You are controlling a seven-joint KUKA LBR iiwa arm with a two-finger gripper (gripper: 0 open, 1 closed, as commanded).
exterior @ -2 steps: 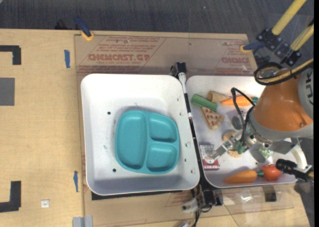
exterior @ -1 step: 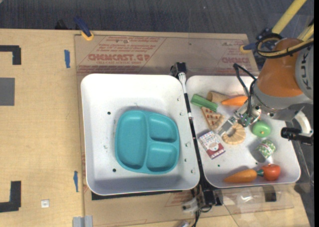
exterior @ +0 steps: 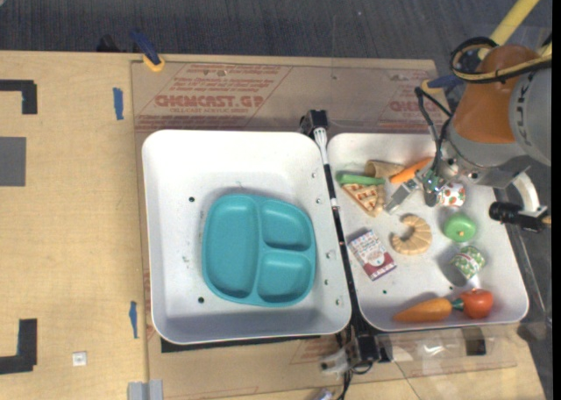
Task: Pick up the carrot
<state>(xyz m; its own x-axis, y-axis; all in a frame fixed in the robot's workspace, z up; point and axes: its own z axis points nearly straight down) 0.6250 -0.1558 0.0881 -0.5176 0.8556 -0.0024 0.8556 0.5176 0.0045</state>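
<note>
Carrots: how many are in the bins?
2: one carrot by the right bin's near edge; a smaller carrot at its far side under the gripper. More could hide beneath the arm.

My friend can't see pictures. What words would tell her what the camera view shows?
A grey robot arm's gripper reaches into the right white bin of toy food, far from the carrot lying by a tomato at the near edge. The left bin holds a teal divided tray.

Bright, even overhead light; soft shadows; perhaps slightly blurred detail.
</note>
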